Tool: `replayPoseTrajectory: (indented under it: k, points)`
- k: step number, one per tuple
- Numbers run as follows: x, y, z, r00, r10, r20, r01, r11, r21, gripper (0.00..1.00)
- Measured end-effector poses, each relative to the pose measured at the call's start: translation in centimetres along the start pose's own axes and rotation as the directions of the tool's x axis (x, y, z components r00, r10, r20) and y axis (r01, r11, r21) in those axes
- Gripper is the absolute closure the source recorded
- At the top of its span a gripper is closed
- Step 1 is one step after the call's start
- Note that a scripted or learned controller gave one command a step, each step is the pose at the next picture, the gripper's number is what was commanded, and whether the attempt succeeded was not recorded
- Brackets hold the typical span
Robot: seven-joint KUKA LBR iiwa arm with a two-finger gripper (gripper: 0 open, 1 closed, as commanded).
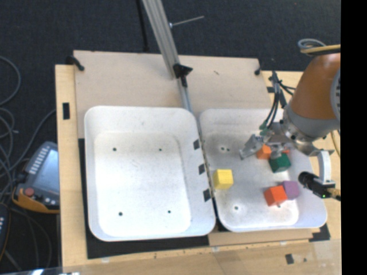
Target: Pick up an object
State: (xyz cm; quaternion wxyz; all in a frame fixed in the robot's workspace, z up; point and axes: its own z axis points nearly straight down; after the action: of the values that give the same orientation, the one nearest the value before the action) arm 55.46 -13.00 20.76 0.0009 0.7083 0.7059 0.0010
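Observation:
In the right bin (241, 119) lie several small blocks. My gripper (265, 146) hangs low over the bin's upper right part, directly above a small orange block (263, 152) that is partly covered by it. A green block (280, 164) sits just below and to the right of the gripper, touching or nearly touching the orange one. A yellow block (223, 179) rests near the bin's left wall. An orange-red block (275, 196) and a purple block (291, 189) lie side by side toward the front right.
The left bin (100, 125) stands beside the right one, sharing a divider with black clips (202, 168). A slanted aluminium bar (163, 33) rises behind the bins. The arm's orange band (315, 90) overhangs the right bin's far right corner.

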Motion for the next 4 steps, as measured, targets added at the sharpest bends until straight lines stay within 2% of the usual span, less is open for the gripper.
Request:
replayPoseTrajectory:
  k: [1,2,3,4]
  points:
    - [2.8,7.8,11.4,1.0,-0.007,0.003,0.007,1.0,0.001,0.0]
    - [-3.2,2.1,10.9,1.0,-0.002,-0.001,0.002,1.0,0.002,0.0]
    - [-6.5,7.3,11.1,1.0,0.005,-0.018,-0.004,0.998,0.062,0.0]
    - [-8.4,11.4,11.2,1.0,-0.014,-0.012,0.015,0.997,0.075,0.0]
